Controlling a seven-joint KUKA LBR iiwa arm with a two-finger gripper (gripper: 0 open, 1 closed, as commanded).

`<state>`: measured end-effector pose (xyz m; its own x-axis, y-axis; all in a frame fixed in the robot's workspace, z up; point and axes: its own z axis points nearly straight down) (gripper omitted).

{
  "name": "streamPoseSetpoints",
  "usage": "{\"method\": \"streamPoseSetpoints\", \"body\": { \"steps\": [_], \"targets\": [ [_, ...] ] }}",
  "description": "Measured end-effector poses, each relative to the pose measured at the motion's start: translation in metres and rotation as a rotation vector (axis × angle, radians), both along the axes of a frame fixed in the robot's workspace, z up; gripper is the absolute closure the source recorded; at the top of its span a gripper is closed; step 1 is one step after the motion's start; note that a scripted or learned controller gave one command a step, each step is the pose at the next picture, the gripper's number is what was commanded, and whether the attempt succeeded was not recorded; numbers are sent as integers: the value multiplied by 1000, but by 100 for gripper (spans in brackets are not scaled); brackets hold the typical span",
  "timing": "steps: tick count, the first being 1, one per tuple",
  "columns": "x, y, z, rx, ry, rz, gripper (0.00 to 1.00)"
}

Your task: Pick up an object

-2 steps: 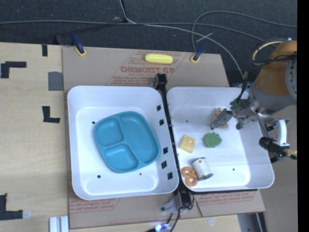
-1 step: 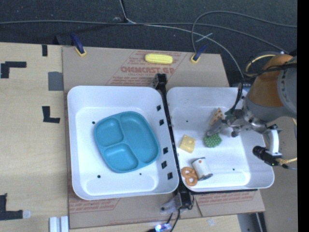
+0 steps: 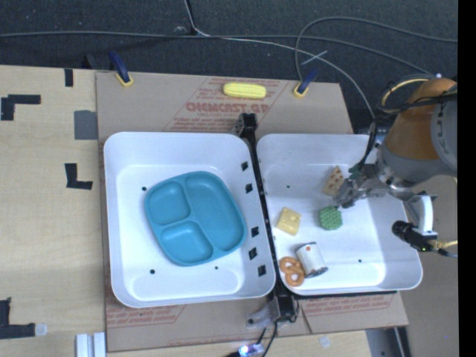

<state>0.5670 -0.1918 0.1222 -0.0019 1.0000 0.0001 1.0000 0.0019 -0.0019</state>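
Beside fingers [image 3: 346, 198], green object [image 3: 330, 218], right bin [image 3: 372, 274]

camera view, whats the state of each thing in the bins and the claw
blue tray: flat in the left bin, compartments bare
green piece: in the right bin, just below the claw
tan block: beside the claw
yellow cube: lying free
pretzel: lying flat
small can: on its side, against the pretzel
yellow corn: on the cardboard outside the bins
claw: low in the right bin

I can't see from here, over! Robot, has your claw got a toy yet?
Gripper low in right bin, between tan block and green toy. No grab seen. Cheese wedge, pretzel, can nearby, clear of it.
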Motion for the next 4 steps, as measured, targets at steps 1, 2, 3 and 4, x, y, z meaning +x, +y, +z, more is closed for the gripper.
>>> {"method": "streamPoseSetpoints", "body": {
  "steps": [1,2,3,4],
  "targets": [
    [0,3,42,0,-4,0,100],
    [-5,-5,100,-2,-7,-2,100],
    [-4,-5,153,-2,-7,0,100],
    [-7,43,139,1,0,3,100]
  ]
}}
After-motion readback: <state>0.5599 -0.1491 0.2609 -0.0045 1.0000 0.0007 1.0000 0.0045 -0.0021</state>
